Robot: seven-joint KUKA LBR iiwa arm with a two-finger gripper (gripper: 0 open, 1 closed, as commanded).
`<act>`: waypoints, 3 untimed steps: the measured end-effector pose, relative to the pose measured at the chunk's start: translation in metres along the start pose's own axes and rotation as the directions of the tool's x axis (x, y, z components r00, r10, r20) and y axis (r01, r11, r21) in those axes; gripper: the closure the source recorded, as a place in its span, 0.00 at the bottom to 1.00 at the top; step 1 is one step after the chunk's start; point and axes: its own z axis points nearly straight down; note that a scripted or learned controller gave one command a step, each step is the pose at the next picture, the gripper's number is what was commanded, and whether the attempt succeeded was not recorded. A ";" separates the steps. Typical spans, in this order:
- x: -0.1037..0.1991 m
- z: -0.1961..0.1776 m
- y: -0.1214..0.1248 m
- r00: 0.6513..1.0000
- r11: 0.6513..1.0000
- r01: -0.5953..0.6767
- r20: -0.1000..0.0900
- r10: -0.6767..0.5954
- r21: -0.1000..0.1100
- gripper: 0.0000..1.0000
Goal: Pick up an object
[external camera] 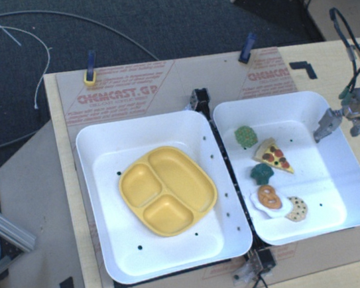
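Over the bench from above, and 2 shallow white bins are sitting side by side: the left bin is carrying a yellow tray with 3 compartments, turned at a slant on the bin floor. The right bin is holding 5 small toy foods, all gathered along its left half. At the top of the cluster a light green leafy piece is lying alone; just below and to its right a pizza slice, yellow with red dots and a tan crust, is pointing down and right. A darker green broccoli is sitting right under the slice's left end, then a brown pretzel on a white backing, and touching that a pale chocolate-chip cookie lowest of all. The gripper is hanging over the right bin's upper right area, near the rim, reaching in from the right, and I cannot tell how its fingers are standing. Nothing is showing between them. Every food piece is lying to the gripper's left and apart from it, the pizza slice nearest, the cookie farthest.
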 end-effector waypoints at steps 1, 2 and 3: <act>0.001 -0.006 0.003 1.000 1.000 0.003 0.003 -0.003 -0.012 0.00; -0.004 0.052 -0.005 1.000 1.000 0.002 0.001 -0.002 -0.005 0.00; 0.003 0.114 -0.004 1.000 1.000 0.004 0.000 -0.004 -0.006 0.00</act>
